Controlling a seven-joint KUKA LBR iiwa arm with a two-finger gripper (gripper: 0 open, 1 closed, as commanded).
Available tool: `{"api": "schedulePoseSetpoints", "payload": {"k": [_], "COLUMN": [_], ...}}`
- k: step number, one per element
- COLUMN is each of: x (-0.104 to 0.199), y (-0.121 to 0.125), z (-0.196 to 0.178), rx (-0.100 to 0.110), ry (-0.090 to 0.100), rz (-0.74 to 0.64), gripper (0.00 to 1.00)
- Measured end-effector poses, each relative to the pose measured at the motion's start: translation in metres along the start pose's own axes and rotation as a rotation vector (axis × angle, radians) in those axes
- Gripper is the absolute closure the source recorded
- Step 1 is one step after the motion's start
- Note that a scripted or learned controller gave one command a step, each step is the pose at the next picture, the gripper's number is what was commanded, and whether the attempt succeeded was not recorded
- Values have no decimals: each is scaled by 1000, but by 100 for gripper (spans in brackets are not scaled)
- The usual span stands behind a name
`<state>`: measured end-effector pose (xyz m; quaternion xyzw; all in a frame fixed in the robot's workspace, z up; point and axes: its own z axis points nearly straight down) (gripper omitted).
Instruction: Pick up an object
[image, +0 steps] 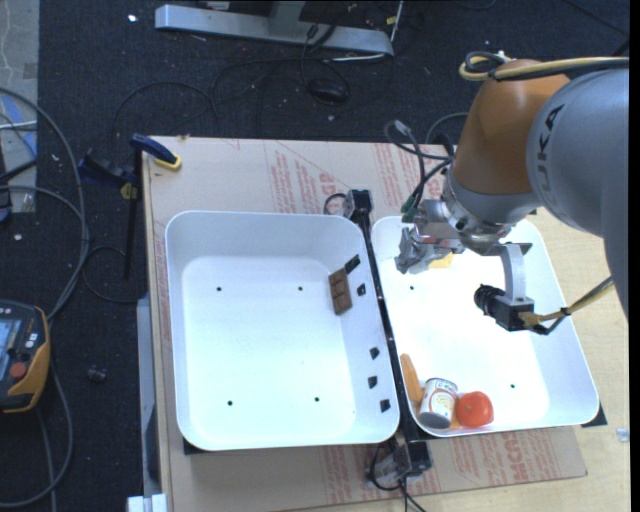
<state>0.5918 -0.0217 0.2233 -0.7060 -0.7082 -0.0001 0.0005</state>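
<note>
My gripper (418, 252) hangs over the far left part of the right bin (560, 340), close to the divider between the bins. A small yellow piece (442, 262) shows just beside its tip; I cannot tell whether it is held or lying on the bin floor. In the near corner of the right bin lie an orange carrot-shaped piece (410, 374), a small can (437, 401) and a red ball-like fruit (475, 408). A brown block (341, 292) leans at the right wall of the left bin (200, 330).
A black unit (503, 305) on a grey bracket hangs from the wrist over the middle of the right bin. Cables and a clamp (155, 150) lie beyond the bench's far edge. A yellow-black device (20, 355) sits at the left.
</note>
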Motion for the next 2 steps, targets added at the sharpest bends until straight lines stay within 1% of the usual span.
{"api": "schedulePoseSetpoints", "payload": {"k": [1,2], "x": [44,92], "y": [-20,-50], "z": [-11,-7], "rx": [-1,0], "ry": [0,0], "rz": [-1,-1], "gripper": [100,100]}}
